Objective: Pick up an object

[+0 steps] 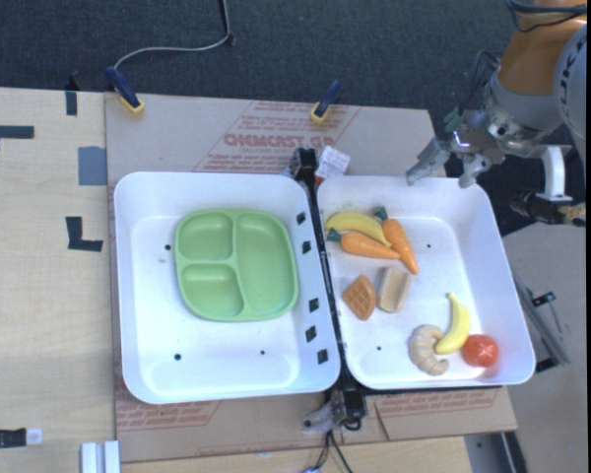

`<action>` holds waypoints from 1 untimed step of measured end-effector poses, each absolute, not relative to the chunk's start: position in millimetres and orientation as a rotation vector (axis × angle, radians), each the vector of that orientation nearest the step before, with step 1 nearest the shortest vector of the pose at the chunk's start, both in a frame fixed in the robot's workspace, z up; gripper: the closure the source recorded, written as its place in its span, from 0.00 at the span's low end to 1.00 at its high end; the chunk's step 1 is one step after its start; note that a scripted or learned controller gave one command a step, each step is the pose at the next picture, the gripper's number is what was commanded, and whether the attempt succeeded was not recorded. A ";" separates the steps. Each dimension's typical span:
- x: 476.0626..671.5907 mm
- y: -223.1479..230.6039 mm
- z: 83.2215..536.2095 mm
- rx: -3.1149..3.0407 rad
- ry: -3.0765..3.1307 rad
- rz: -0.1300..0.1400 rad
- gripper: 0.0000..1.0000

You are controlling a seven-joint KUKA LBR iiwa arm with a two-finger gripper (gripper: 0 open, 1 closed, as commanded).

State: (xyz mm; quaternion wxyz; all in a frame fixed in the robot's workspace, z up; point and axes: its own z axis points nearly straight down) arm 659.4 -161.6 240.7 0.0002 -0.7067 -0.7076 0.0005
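Open gripper (443, 170) hovers above right bin's (492, 230) far edge, holding nothing.

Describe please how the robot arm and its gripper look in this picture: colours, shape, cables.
The arm is grey with a wide orange band above the wrist, and thin dark cables loop beside it. The wrist is a bulky grey metal block. The gripper has two slim grey fingers that taper toward their tips.

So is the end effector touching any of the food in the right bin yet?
Apart. The camera view shows the end effector up at the right bin's far rim, with bare white floor between it and the nearest food, the carrots.
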 end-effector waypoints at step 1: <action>626.3 -128.7 126.7 -2.218 -2.220 0.004 0.00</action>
